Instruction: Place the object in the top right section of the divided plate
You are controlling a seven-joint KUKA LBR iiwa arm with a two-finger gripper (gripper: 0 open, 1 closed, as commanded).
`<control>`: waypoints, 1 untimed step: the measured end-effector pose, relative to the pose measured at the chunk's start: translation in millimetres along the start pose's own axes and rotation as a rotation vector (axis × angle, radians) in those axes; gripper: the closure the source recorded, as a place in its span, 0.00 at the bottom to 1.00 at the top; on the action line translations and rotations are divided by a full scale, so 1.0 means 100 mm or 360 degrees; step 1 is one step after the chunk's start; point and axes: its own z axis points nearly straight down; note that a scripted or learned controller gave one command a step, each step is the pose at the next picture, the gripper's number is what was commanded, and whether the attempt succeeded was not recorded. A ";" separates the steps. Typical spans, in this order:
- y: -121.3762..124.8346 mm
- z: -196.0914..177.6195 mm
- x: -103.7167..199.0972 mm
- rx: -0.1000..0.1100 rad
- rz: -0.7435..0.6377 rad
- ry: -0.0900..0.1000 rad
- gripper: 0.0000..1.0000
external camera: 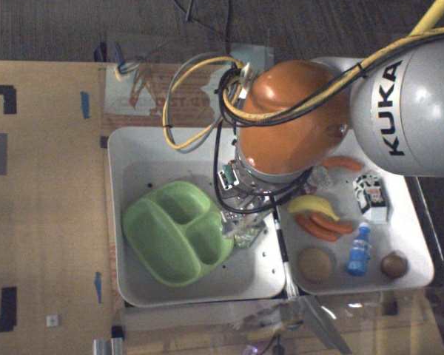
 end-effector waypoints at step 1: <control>-0.01 -0.11 -0.02 0.0008 0.0005 -0.0008 1.00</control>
